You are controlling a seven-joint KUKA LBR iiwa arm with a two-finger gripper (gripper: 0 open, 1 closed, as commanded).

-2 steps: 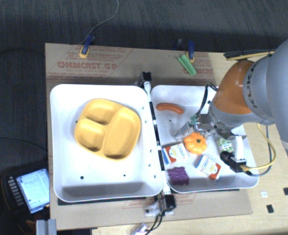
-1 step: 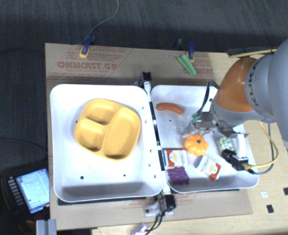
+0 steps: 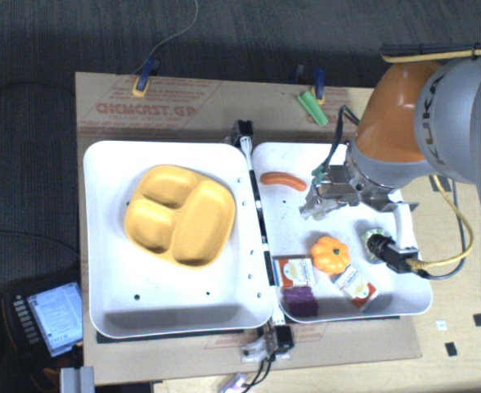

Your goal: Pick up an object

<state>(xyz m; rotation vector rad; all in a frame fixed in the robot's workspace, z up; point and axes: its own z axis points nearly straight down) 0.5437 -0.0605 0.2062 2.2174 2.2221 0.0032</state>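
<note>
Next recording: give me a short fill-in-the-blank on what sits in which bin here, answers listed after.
1. The big yellow compartment tray lies in the ____ bin.
2. The small pumpkin is coloured ____.
3. The sausage lies in the ____ bin, near its far edge.
4. The purple item sits beside the divider, at the bin's ____ edge.

Missing words: left; orange; right; near

Grey arm (image 3: 457,113) with broad orange band — dark metal hand (image 3: 326,196), yellow cable (image 3: 449,256) looping off wrist.
</note>
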